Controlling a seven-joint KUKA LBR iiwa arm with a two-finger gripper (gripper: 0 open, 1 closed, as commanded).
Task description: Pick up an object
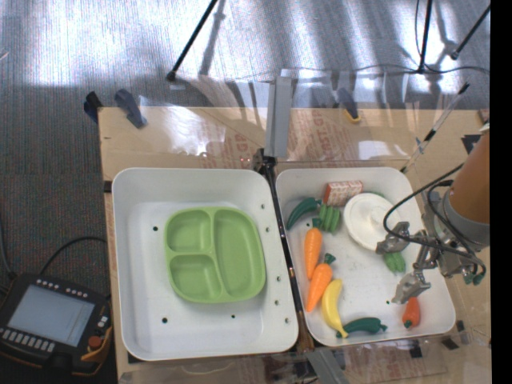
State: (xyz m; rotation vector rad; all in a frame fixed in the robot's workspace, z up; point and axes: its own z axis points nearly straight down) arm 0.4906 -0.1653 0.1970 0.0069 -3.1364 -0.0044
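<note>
- Gripper (406,288) sits low over the right bin's (364,174) near right part, arm (480,190) coming in from the right edge; we see the fingers spread apart with nothing between them.
- Fingertips (400,294) are just beside a small orange-red vegetable with a green top (411,314), which lies against the bin's right side; we cannot tell whether they touch it.
- Right bin contents: white round plate (366,221) toward the back, red-and-white packet (343,192) behind it, dark green pepper (302,210) and light green ridged piece (330,218) at back left.
- Two carrots (313,251) (320,282) lie one after the other down the left side, yellow banana (333,306) just in front of them, dark green cucumber-like piece (364,325) at the near edge.
- Another green item (394,261) sits by the plate's right rim, partly hidden by gripper parts and cables; we cannot make out what it is.
- Left bin (132,214) holds a green three-compartment tray (214,254), lying flat near the middle, compartments bare.
- Arm is cut off at the right edge; wrist detail is blurred.
- Outside the bench, a teach pendant (52,318) lies on the floor at lower left.
</note>
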